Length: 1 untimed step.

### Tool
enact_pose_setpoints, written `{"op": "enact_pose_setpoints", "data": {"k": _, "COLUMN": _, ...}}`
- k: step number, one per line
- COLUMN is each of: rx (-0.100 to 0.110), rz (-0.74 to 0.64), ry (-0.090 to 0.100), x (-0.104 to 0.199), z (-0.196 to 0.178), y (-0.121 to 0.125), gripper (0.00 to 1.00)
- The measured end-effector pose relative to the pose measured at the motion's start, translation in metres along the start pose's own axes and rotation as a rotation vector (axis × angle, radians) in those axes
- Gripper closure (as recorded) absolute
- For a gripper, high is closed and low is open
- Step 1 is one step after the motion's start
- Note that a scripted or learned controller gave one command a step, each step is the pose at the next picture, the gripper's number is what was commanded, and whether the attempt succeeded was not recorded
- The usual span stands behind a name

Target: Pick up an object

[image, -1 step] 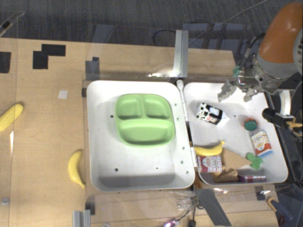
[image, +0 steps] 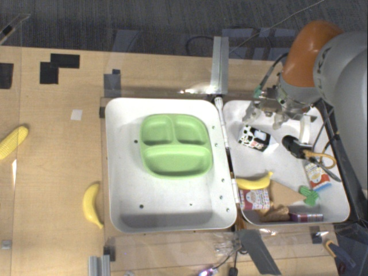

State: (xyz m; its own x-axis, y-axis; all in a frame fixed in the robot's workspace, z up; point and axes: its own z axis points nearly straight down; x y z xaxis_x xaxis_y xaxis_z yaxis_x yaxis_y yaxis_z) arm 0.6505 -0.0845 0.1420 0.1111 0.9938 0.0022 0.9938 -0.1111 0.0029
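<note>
My gripper (image: 265,117) hovers over the back of the right bin (image: 342,209), its two fingers spread open with nothing between them. Just below and left of it lies a small black-and-white box (image: 255,137) on the bin floor. Toward the front of that bin are a yellow banana (image: 254,181), a red pouch (image: 257,199), a brown item (image: 276,213), a dark red marker (image: 305,216), a green toy piece (image: 309,195) and a red-and-white packet (image: 318,177).
The left bin (image: 123,211) holds a green divided plate (image: 175,144). On the bench left of the bins lie a yellow banana (image: 92,203) and a yellow corn cob (image: 12,142). A metal divider (image: 226,148) separates the bins.
</note>
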Motion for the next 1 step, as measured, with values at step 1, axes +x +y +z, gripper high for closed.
{"op": "enact_pose_setpoints", "data": {"k": 1, "rx": -0.017, "rz": -0.189, "ry": 0.000, "x": -0.0093, "z": 0.0481, "y": -0.0129, "gripper": 0.00}}
